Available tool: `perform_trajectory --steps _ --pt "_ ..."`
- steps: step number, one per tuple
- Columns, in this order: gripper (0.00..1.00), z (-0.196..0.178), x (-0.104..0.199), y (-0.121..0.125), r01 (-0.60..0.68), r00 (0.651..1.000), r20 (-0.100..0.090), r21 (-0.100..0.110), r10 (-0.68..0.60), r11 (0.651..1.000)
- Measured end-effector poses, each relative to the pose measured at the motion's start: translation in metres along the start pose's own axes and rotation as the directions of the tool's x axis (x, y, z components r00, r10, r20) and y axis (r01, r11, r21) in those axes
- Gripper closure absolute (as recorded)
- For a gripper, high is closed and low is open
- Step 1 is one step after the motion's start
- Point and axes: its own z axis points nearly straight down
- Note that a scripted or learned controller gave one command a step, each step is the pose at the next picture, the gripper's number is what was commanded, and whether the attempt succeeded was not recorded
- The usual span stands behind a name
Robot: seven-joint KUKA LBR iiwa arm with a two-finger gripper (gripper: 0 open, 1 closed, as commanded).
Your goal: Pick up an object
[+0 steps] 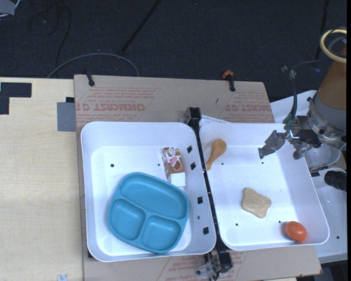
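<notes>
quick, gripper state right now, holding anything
gripper: over the right bin's upper right corner, nothing seen between its fingers; open or shut cannot be told from this view.

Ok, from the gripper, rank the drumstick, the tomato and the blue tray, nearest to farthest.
From the gripper, camera view:
1. Drumstick, right bin, by the divider.
2. Tomato, right bin's near right corner.
3. Blue tray, left bin.
</notes>
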Motion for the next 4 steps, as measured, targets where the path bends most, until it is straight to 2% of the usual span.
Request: perform_trajectory --steps 1,2,4 --pt "0.00 -0.007 0.000 0.002 0.002 1.000 0.002 -0.011 -0.002 1.000" --pt "0.00 0.057 0.001 -0.003 0.002 1.000 0.000 -0.006 -0.002 1.000" --pt "0.00 0.153 0.012 -0.013 0.002 1.000 0.000 -0.006 -0.002 1.000"
